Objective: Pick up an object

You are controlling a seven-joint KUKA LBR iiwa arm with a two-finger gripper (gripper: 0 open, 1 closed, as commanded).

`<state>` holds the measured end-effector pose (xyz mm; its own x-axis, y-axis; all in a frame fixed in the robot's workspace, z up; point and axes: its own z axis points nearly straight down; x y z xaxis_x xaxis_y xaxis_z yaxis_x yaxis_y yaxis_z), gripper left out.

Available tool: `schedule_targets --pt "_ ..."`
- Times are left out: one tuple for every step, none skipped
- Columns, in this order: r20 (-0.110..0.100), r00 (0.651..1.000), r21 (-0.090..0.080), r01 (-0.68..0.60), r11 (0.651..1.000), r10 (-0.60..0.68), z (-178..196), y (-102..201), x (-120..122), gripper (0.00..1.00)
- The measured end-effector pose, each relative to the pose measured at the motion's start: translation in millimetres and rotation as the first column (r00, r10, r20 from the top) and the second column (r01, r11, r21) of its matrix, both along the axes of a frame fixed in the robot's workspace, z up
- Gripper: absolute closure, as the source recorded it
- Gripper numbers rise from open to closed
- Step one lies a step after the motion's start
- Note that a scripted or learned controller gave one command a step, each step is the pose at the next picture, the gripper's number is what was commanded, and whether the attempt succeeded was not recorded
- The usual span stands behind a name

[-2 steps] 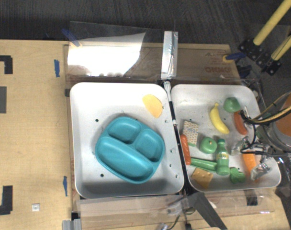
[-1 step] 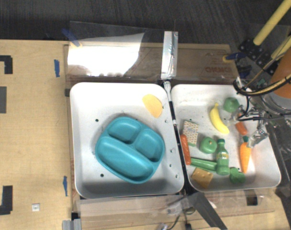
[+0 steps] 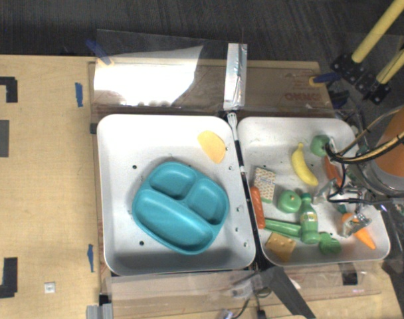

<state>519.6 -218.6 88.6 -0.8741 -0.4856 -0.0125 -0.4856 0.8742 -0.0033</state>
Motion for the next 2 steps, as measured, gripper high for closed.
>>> schedule_targets --pt "-0.001 1.0 -0.001 0.012 1.0 -0.012 0 24 99 0.0" --pt "-0.003 1.0 -0.003 0.03 1.0 -0.03 0 9 48 0.0"
